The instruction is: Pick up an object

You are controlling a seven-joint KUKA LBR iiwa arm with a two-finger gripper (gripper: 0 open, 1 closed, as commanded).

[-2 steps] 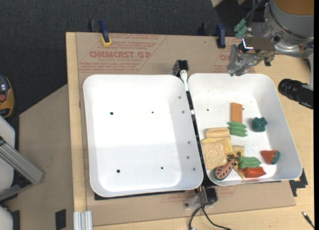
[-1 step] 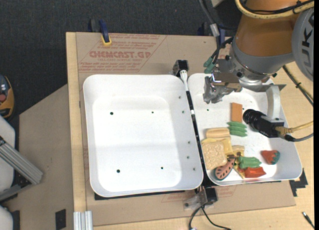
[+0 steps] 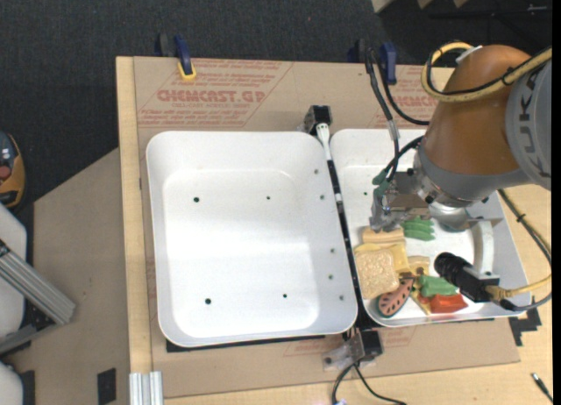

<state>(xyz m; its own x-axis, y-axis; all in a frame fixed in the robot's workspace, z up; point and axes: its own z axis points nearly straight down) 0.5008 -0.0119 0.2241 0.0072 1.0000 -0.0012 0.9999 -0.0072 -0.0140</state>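
My gripper point(image 3: 382, 219) hangs low in the right bin point(image 3: 355, 153), near its left wall, just above the heap of toy food. Directly below it lies a pale yellow slice point(image 3: 383, 240), and a green piece point(image 3: 420, 230) sits just to its right. A tan bread slice point(image 3: 378, 269) lies nearer the front. A dark red and green wedge point(image 3: 394, 299) and a red and green piece point(image 3: 443, 296) rest at the bin's front edge. The arm's orange band point(image 3: 478, 110) hides the back right of the bin.
The left bin point(image 3: 175, 219) stands beside the right one, its raised rim against it down the middle. Blue clamps point(image 3: 183, 54) hold the brown board at the back. Cables run along the board's back right.
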